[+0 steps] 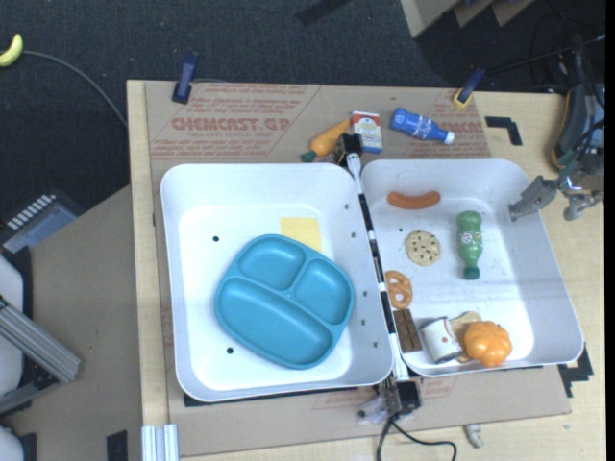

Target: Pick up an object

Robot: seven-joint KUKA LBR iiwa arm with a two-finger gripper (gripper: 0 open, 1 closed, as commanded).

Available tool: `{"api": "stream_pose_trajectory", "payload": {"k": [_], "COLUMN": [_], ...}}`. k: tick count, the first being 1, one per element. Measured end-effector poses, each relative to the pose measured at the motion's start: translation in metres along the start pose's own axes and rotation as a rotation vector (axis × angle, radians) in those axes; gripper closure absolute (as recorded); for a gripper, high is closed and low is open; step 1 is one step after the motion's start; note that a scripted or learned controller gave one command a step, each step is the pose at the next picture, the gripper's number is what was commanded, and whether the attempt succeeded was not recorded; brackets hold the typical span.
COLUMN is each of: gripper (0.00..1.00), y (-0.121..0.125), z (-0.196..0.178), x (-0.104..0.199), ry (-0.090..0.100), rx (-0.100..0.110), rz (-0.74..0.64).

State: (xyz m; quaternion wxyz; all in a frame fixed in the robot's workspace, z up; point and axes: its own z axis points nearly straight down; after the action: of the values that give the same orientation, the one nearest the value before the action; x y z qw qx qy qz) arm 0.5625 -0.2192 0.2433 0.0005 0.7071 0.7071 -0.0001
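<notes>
Camera view: gripper [550, 196] hangs at the right bin's [538, 286] upper right rim, nothing between its fingers, grip state can't tell. Likely poised to drop in for a pick. Inside the right bin: glossy green bottle [468, 243] nearest the gripper, smooth sausage [414, 199] left of it, speckled round cookie [422, 248], knotted pretzel [397, 286], lumpy orange pumpkin [485, 342] at the near edge.

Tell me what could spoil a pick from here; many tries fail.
1. The pumpkin, cup and chocolate crowd the right bin's near corner, so the claw may nudge neighbours.
2. The pretzel lies against the wall, leaving little room.
3. The cookie lies flat and may slip.
</notes>
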Motion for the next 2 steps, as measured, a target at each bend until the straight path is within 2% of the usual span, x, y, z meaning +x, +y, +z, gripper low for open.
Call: {"api": "stream_pose_trajectory", "payload": {"k": [1,2], "gripper": [0.0,0.0], "y": [-0.016,-0.013], "z": [0.139,0.159], "x": [0.044,0.052], "ry": [0.002,0.002], "rx": [0.004,0.003], "rz": [-0.001,0.0]}}
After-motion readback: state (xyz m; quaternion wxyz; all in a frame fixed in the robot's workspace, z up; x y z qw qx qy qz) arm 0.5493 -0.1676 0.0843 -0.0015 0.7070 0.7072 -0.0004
